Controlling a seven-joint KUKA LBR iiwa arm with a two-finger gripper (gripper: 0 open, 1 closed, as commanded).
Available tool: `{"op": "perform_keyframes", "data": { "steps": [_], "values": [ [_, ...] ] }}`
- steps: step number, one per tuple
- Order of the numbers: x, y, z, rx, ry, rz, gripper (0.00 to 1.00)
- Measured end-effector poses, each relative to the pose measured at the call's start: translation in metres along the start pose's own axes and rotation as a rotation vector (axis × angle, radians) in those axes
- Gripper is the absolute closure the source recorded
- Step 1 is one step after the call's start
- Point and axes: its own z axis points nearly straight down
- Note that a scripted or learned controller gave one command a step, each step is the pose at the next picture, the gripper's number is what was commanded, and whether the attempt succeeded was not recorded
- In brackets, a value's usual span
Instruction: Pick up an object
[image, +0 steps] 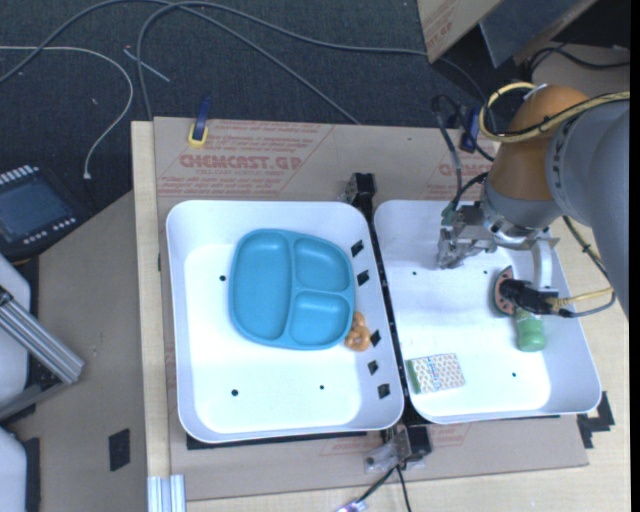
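Observation:
My gripper hangs low over the back of the right bin, its tip near the bin's white floor, and I see nothing in it. A green cylinder-like object lies at the bin's right side, touching a dark round object with an orange rim just behind it. Both sit a short way right of and in front of the gripper. A small flat packet with a green and red pattern rests near the bin's front left corner.
The left bin holds a blue divided plate, and a small orange-yellow object sits at the plate's right edge. Black clips line the wall between the two bins. Cables trail over the floor behind the bench.

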Motion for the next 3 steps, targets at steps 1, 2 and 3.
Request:
{"op": "perform_keyframes", "data": {
  "steps": [1, 2, 3],
  "values": [
    [-0.003, 0.009, -0.063, -0.008, -0.003, -0.001, 1.0],
    [-0.003, 0.011, -0.118, -0.008, -0.003, -0.001, 1.0],
    [0.036, -0.014, -0.128, 0.002, 0.002, -0.004, 1.0]
  ]
}}
